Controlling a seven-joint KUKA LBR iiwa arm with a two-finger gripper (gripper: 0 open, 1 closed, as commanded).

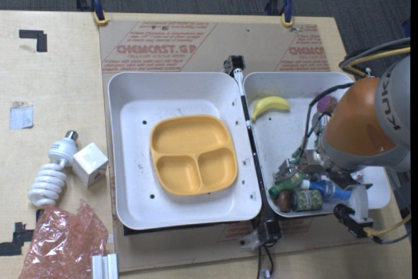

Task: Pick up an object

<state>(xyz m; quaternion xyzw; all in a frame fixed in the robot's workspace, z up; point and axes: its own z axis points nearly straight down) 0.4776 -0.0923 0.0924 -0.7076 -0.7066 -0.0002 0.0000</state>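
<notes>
1. Far left of frame, on the bench outside the bins: spiral light bulb (51,174), small white box (90,164), crumpled pink plastic (62,242). Not in play.
2. Left bin (124,140): yellow divided plate (194,155) lying flat at its centre. Looks stiff, light and slick; only the rim offers a grip.
3. Right bin (261,85): banana (270,105) at upper left, well clear of the clutter. Soft and curved; I'd pinch across the middle, gently.
4. Lower part of the right bin: pile of small bottles (304,193), touching each other. Probably light, round and rolly, so hard to single out.
5. Gripper (302,166) sits low over that pile, under the orange wrist. Can't tell its state from here.
</notes>
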